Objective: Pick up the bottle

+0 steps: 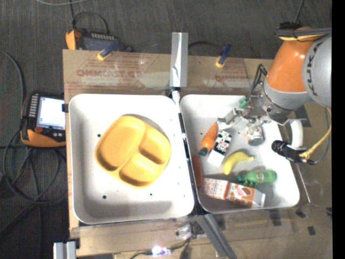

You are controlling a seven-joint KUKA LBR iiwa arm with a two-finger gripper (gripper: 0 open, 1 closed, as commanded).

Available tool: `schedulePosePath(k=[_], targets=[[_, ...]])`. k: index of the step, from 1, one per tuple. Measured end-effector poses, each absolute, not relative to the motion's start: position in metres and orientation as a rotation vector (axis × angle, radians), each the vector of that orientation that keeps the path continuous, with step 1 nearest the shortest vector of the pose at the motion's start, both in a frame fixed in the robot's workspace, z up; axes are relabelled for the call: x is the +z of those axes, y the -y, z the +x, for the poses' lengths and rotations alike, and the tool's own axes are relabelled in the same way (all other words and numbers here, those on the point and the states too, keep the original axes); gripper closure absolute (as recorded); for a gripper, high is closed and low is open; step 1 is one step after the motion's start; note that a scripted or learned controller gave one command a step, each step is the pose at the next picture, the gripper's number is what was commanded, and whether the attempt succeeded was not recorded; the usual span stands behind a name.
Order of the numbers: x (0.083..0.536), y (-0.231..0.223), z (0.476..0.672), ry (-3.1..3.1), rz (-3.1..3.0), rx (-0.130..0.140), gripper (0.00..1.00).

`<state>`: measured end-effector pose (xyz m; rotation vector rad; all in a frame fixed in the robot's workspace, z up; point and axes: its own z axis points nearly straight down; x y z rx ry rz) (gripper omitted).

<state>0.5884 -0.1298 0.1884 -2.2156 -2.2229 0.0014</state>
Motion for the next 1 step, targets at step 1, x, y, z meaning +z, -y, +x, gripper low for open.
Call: schedulePosePath(k=[1], targets=[[0.1108, 0.1721, 0.5200, 2.300, -2.135, 0.002, 0.00]])
